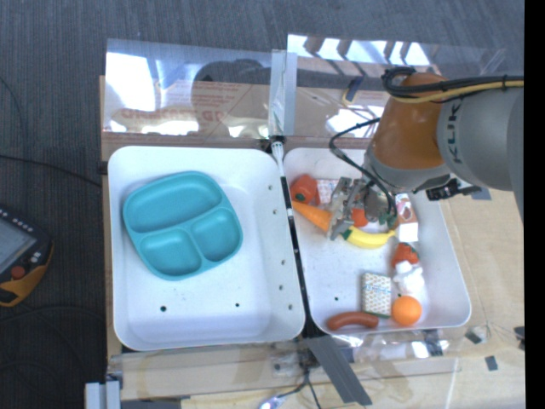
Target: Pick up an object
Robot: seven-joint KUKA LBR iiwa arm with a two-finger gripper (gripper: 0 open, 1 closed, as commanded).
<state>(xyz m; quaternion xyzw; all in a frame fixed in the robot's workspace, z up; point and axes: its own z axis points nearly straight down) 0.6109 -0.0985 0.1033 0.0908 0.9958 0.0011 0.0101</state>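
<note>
Toys crowd the right bin (456,301); left bin (255,313) holds a teal tray (181,222); jaws' state unclear.

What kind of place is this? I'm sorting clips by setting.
Probably a robotics lab bench for pick-up trials: a grey arm with an orange band reaches over two white bins, one holding a teal divided tray, the other toy food such as a banana.

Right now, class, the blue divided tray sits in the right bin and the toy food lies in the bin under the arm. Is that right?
Not quite. The camera view shows the blue divided tray in the left bin, not the right one. The rest stands: the toy food, such as the banana and the orange, lies in the right bin, under the arm.
</note>
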